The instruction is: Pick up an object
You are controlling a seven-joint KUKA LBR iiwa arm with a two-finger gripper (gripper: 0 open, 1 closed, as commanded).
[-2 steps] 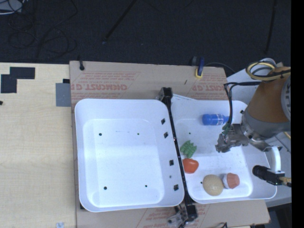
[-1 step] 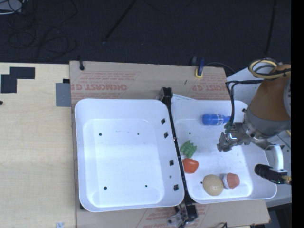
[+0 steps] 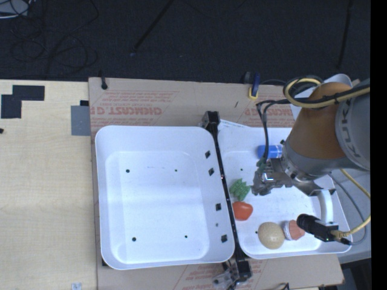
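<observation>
Two white bins side by side. Left bin [image 3: 157, 192] bare inside. Right bin [image 3: 284, 213] carries the lot, with the arm [image 3: 323, 132] leaning over it from the right.

Gripper [image 3: 264, 183] sits low near the middle of the right bin, just right of the green piece [image 3: 240, 189]. Whether its jaws are apart or together I cannot tell — the wrist hides them from above, and nothing shows between them.

Candidates, big to small:
- Tan ball [image 3: 271, 235], near the front wall. Round, smooth, looks light; likely to roll or squirt out unless taken across its widest part.
- Red piece [image 3: 242, 210], close to the divider. Rounded, probably hard plastic; the wall crowds one side.
- Green piece — leafy, irregular, probably soft or thin. Nearest the gripper, so my guess for the target; pinch the thick middle, not a frill.
- Blue object [image 3: 272, 151], at the back, half hidden by the arm.
- Pink bit [image 3: 295, 229] — just beside the ball, shape unclear.
</observation>
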